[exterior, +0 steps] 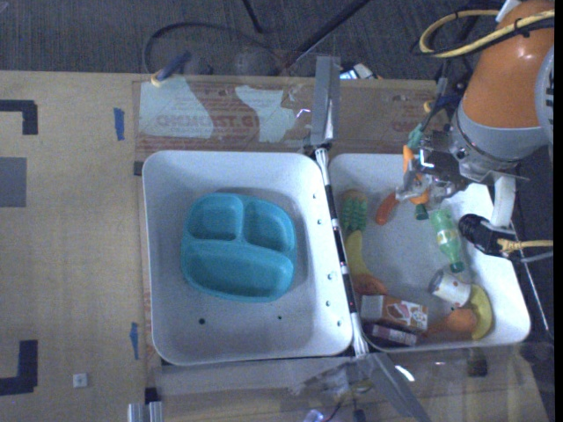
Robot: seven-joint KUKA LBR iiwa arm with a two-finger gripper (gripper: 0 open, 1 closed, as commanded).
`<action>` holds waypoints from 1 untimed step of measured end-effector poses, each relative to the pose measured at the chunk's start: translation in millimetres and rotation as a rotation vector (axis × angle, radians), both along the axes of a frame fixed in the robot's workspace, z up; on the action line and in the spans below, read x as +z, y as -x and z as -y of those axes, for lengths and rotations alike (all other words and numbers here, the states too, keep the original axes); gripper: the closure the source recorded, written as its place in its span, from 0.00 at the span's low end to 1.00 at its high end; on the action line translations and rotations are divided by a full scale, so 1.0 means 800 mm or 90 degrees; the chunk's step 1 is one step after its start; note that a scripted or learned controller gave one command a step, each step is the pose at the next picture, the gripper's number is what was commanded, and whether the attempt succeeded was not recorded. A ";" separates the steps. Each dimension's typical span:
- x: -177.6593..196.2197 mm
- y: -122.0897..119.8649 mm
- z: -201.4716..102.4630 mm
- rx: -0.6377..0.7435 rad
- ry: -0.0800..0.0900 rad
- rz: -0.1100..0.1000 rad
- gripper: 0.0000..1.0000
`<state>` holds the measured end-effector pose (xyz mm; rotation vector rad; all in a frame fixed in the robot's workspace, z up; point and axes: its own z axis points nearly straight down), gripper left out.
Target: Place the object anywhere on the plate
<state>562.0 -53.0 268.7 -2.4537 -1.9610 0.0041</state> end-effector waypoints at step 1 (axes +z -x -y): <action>-0.054 -0.010 -0.080 0.188 -0.002 -0.001 1.00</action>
